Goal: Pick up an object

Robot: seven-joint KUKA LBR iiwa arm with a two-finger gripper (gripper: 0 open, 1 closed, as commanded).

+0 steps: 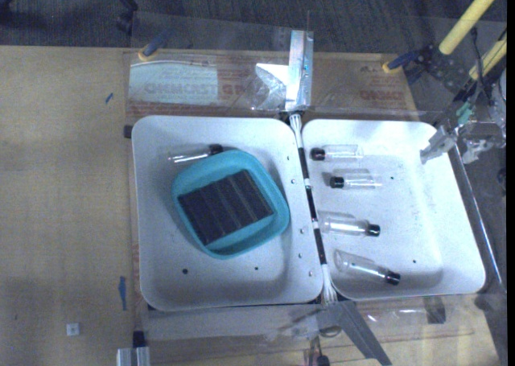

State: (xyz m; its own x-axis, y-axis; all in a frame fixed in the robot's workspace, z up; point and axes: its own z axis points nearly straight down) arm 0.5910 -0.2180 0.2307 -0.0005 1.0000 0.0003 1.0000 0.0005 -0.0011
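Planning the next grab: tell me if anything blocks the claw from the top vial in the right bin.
Nothing visible does. The claw sits at the right bin's upper right edge, and bare bin floor lies between it and the top vial. The other vials lie lower, off that line.

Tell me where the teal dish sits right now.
In the camera view, the teal dish lies in the left bin, near its middle, with one clear vial just above it by the bin's upper edge.

You had the bench (56, 155) bearing two bins: the left bin (153, 260) at nine o'clock, the right bin (426, 220) touching it at three o'clock.
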